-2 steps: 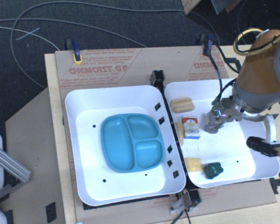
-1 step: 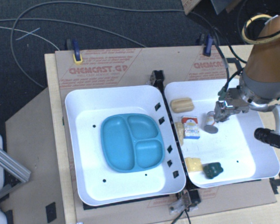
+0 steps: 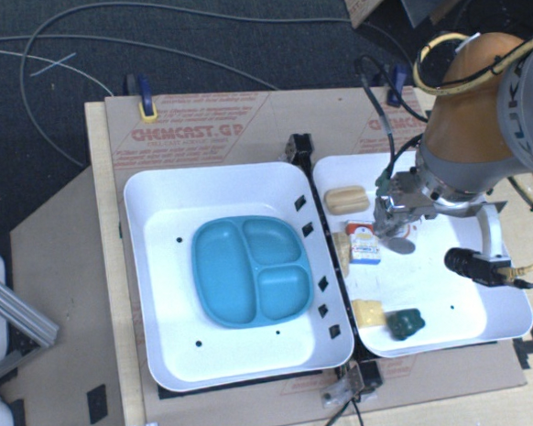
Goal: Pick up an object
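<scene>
Currently, the gripper (image 3: 399, 234) is seen low over the left half of the right bin (image 3: 438, 288), with the grey and orange arm (image 3: 470, 118) reaching in from the right. Whether it is open or closed cannot be told from this slanted look down.

A small red, white and blue carton (image 3: 365, 247) is found just beside the gripper, on its left, close to the wall between the two bins. A tan block (image 3: 345, 199) is laid further back in the same bin, near its back left corner. At the front, a yellow piece (image 3: 367, 313) is set against the left wall, and a dark green lump (image 3: 406, 323) is placed just beside it, towards the right.

The left bin (image 3: 156, 207) is occupied by a blue divided plate (image 3: 252, 269), laid flat near its middle.
</scene>
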Tool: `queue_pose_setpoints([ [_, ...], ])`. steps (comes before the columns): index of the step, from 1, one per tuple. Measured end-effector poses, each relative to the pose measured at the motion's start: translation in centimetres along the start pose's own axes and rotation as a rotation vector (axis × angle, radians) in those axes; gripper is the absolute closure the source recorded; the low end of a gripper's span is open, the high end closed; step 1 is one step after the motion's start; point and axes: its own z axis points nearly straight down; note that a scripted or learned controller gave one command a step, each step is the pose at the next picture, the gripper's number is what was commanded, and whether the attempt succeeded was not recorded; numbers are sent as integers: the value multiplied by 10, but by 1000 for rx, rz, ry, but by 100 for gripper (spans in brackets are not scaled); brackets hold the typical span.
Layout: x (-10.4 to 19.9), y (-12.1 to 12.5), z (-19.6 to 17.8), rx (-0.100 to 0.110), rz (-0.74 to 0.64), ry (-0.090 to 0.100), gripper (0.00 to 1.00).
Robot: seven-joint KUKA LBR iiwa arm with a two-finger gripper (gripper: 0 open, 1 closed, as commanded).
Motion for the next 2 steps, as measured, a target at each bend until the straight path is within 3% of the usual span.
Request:
queue_pose_setpoints([
  [2, 121, 14, -9, -4, -2, 0, 100],
])
